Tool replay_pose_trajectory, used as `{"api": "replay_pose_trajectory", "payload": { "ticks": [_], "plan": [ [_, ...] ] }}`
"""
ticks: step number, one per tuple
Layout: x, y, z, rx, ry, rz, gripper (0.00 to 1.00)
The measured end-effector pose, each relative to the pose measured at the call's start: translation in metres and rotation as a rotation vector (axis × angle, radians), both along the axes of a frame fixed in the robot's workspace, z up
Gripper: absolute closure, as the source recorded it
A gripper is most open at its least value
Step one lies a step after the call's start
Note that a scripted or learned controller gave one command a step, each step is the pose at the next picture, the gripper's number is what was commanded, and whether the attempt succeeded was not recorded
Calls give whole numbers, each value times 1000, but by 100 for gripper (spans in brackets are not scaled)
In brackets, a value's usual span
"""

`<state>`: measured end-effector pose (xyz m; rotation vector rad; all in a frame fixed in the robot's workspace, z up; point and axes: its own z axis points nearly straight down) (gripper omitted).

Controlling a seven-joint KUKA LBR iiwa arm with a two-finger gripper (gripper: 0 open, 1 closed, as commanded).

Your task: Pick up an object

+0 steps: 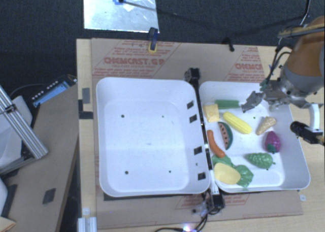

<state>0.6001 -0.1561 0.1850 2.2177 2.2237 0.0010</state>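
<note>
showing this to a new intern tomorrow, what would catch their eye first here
The bright toy food crowded into the right bin: a yellow corn cob, a purple eggplant, a watermelon slice and an orange carrot near the divider. Next, the grey arm with its orange band reaching in from the right, its pincer hovering over that bin's far side near a green stick. The left bin is plain white.

The arm (304, 58) is grey with a broad orange band, dark cables alongside, ending in a grey metal end effector (252, 102).
</note>
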Motion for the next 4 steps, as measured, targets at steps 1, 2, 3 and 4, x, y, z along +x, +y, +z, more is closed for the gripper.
{"api": "replay_pose_trajectory", "payload": {
  "ticks": [1,2,3,4],
  "plan": [
    [-3,63,-77,1,2,6,0],
    [-2,60,-63,-1,-4,2,100],
    [63,115,75,1,-20,9,100],
    [70,220,204,4,-18,13,100]
  ]
}}
